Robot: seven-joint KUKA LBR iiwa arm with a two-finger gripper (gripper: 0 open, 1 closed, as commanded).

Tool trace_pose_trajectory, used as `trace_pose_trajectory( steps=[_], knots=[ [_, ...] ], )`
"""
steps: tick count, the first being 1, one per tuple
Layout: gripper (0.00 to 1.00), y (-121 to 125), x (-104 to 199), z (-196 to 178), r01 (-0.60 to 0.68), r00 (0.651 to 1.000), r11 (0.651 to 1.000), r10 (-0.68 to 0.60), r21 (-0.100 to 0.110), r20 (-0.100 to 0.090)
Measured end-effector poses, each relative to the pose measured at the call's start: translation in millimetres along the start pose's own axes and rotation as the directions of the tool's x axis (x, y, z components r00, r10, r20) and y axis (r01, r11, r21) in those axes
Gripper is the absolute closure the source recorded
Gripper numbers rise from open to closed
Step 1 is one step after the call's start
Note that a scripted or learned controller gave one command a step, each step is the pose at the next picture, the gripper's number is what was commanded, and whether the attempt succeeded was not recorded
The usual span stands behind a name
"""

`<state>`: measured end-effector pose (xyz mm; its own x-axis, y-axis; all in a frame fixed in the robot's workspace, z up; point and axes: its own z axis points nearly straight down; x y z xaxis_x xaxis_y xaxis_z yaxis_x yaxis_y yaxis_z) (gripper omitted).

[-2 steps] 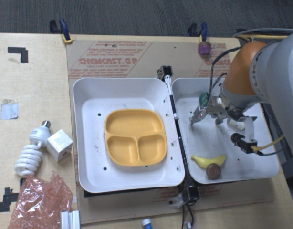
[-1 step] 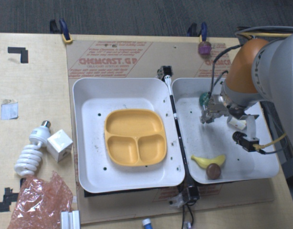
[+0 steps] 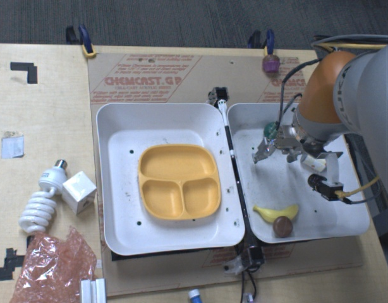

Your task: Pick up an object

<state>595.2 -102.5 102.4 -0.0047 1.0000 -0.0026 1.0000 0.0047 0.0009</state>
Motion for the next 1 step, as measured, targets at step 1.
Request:
trace_pose_trajectory(
  steps=[1],
  knots=[
    [0.00,-45.0,2.9,10.2,-0.006,1.000,1.000,0.006,0.002,-0.003]
  ],
)
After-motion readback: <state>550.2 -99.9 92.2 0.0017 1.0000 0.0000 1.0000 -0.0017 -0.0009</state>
